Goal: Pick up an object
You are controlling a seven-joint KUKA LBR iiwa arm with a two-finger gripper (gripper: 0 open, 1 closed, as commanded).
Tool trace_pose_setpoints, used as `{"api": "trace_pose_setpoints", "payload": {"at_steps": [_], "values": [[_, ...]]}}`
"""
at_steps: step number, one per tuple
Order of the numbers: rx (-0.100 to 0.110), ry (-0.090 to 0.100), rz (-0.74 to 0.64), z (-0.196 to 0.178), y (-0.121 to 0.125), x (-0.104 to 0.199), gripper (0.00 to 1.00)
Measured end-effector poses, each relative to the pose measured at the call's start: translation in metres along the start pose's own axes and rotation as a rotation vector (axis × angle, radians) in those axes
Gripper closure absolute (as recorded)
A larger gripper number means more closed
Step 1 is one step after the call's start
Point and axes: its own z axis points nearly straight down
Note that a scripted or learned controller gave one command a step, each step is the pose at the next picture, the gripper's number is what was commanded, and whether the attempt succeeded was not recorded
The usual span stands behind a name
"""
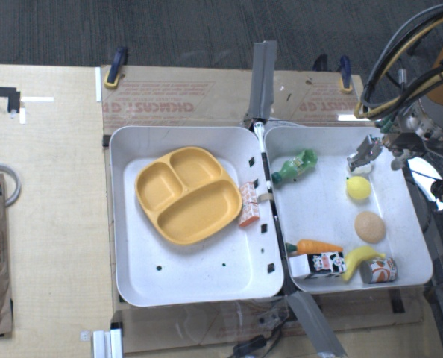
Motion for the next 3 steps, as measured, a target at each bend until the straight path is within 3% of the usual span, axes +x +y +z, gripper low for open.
{"api": "trace_pose_setpoints", "payload": {"at_steps": [1, 2, 3], "values": [[-0.002, -0.001, -0.201, 0.106, -0.017, -0.05, 0.0], [-0.003, 0.007, -0.203, 0.162, 0.054, -0.065, 0.0], [-0.006, 0.0, -0.202, 0.151, 0.055, -0.067, 1.0]]}}
